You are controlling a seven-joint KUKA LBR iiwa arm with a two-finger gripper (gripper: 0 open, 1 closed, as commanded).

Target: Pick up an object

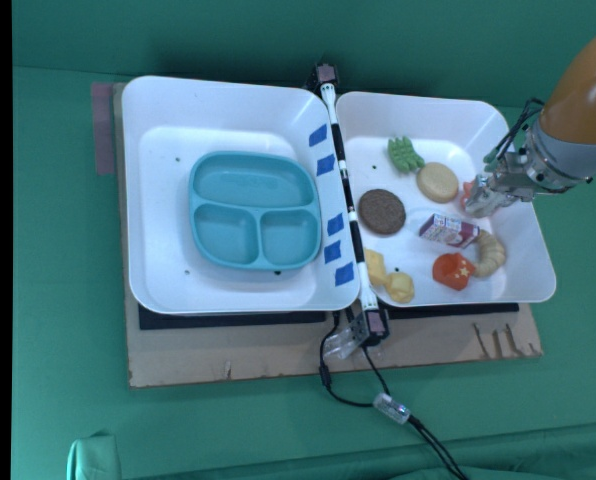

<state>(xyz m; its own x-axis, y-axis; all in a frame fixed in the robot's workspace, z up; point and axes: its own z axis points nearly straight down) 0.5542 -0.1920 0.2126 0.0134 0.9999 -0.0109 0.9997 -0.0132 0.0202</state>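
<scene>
Two shallow white bins are set side by side on the bench, the left bin (158, 118) holding a teal divided plate (254, 210) with three compartments. The right bin (448, 118) holds the toy food. The gripper (481, 200) is lowered over the right-hand part of this bin, reached in from the right below the grey wrist and the orange band (584, 88). How far it is open cannot be told, and nothing can be seen in its hold.

A small reddish piece (469, 190) is seen just at the gripper's left side, partly hidden by it; what it is cannot be made out. A yellow round bun (437, 181) lies just to the left of the gripper, and a green leafy piece (405, 154) lies beyond that, toward the bin's far side. A brown round cookie (381, 211) is placed near the divider. A small purple-and-white carton (448, 230) lies just below the gripper, with a tan croissant (492, 253) beside it and a red tomato (453, 271) nearer the front wall. A yellow lumpy piece (390, 280) is found in the front left corner.
</scene>
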